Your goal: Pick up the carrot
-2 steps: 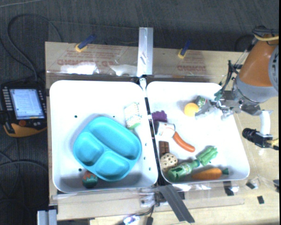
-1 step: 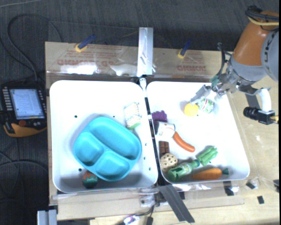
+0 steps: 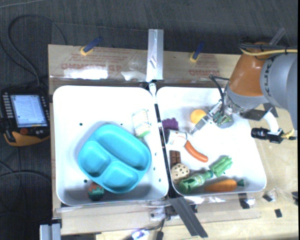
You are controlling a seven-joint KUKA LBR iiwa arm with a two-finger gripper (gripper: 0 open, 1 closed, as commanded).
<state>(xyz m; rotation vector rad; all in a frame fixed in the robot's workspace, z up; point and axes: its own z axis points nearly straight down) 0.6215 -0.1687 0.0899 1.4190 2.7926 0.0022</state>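
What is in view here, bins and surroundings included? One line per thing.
bins: 2, white, side by side on the bench
tray: 1, blue, three compartments, left bin
cup: 1, pale, left bin, by the tray's upper right
strawberry: 1, red and green, left bin, front
lemon: 1, yellow, right bin, back
grapes: 1, purple, right bin, by the divider
sausage: 1, orange-red, right bin, middle
cookie: 1, tan, right bin, front left
green vegetables: about 2, right bin, front
carrot: 1, orange, right bin, front edge
pendant: 1, orange and black, left of the bench
arm: 1, grey and orange, from the right
claw: 1, beside the lemon
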